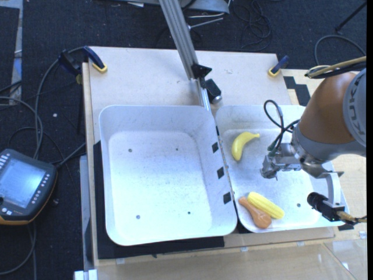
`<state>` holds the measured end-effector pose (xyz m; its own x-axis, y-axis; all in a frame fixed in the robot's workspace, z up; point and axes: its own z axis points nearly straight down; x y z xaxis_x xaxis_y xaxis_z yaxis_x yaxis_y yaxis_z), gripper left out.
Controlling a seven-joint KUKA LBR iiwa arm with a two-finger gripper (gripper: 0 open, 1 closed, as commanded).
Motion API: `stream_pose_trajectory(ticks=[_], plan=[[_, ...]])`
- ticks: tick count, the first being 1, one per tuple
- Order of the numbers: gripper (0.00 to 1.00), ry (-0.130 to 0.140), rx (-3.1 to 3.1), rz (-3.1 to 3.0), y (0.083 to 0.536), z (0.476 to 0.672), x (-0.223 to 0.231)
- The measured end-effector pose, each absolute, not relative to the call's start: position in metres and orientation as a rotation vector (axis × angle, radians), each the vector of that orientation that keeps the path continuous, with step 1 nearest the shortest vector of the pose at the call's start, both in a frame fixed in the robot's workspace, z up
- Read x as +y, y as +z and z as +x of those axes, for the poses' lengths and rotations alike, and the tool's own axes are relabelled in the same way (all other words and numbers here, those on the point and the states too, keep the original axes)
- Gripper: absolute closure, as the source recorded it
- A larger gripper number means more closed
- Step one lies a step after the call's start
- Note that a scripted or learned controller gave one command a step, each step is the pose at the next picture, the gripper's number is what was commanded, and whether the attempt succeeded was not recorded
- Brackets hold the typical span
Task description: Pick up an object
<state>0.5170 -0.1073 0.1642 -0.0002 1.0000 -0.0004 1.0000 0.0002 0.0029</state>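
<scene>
A yellow banana (pixel 243 144) lies in the right bin (pixel 233 118), near its far left part. A yellow corn cob (pixel 266 205) rests at the bin's front, lying partly over an orange carrot (pixel 254 213). My gripper (pixel 270 171) hangs over the middle of the right bin, to the right of and slightly nearer than the banana and beyond the corn. Nothing shows between it and the bin floor.
The left bin (pixel 157 174) sits beside the right one, sharing a raised middle wall with black clips (pixel 220 171). A slanted metal pole (pixel 183 37) rises from the bins' far edge. A black fixture (pixel 324 206) is at the right bin's front right.
</scene>
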Motion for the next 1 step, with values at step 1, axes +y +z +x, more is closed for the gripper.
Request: stream_pose_trajectory(ticks=[1], plan=[[1.0, 0.004, 2.221, 2.218, 0.2129, 0.518, -0.0973]])
